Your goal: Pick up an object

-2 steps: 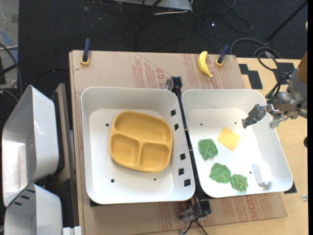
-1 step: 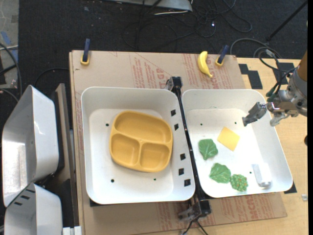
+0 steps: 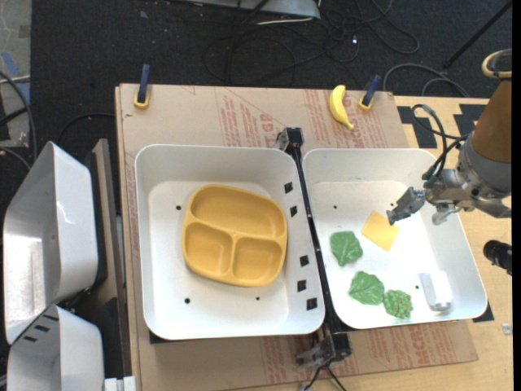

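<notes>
**Spotter:** Gripper (image 3: 404,208) sits over the right bin (image 3: 456,243), operator, with its dark tip right at the upper right corner of the yellow wedge (image 3: 379,231). Your arm (image 3: 488,149) reaches in from the right, grey at the wrist and orange above it.

**Operator:** Is it holding anything?

**Spotter:** You can't call that from this angle. The tip looks as if it touches the wedge or hangs just above it, but at this slant I cannot tell whether the fingers are apart or together, and nothing shows plainly between them.

**Operator:** Where's the wedge, then?

**Spotter:** You'll find it on the floor of the right bin, near the middle, lying flat as far as I can see. Just to its lower left is a green leaf (image 3: 346,247). Further toward the front of the bin there is a second green leaf (image 3: 366,287), and touching its right side a bumpy green lump (image 3: 398,303). A small white block (image 3: 435,290) lies near the front right corner, apart from the greens.

**Operator:** And the other bin?

**Spotter:** Your left bin (image 3: 155,243) carries a yellow divided plate (image 3: 235,235) with three sections, set roughly in the middle. Behind the bins, on the brown board (image 3: 212,112), you have a banana (image 3: 341,107) next to a blue clamp (image 3: 370,91)
</notes>
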Robot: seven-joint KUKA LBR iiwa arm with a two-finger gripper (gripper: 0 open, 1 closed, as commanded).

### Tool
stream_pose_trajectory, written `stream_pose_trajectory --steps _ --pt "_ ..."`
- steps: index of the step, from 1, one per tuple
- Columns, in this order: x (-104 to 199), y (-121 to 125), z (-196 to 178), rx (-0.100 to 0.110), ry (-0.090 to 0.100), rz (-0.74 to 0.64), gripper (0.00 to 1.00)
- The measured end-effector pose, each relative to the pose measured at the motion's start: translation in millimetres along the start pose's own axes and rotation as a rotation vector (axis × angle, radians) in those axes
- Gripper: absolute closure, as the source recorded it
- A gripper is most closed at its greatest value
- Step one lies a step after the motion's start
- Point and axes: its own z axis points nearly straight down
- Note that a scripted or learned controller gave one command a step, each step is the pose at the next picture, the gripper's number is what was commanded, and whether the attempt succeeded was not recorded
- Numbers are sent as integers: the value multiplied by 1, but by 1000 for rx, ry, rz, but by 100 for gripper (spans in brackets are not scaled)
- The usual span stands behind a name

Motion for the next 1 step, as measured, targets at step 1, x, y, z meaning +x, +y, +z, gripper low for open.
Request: stream_pose_trajectory --steps 1 --pt "-7 -7 55 2 0 2 0"
